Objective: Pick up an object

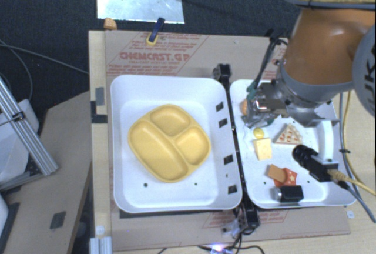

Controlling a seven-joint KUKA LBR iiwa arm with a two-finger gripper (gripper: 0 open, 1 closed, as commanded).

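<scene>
Your gripper point(258, 113) sits low in the right bin point(329, 197), over the cheese block point(262, 148) and pizza slice point(288, 134). You can't tell how its jaws stand. Nothing looks lifted yet; the pick remains.

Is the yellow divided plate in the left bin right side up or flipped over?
Right side up: the yellow divided plate shows its three hollow compartments facing the camera, lying flat in the left bin.

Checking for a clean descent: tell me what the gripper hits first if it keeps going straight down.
Probably the right bin's floor near the small yellow piece; the gripper hangs just above it, though depth is unclear.
</scene>
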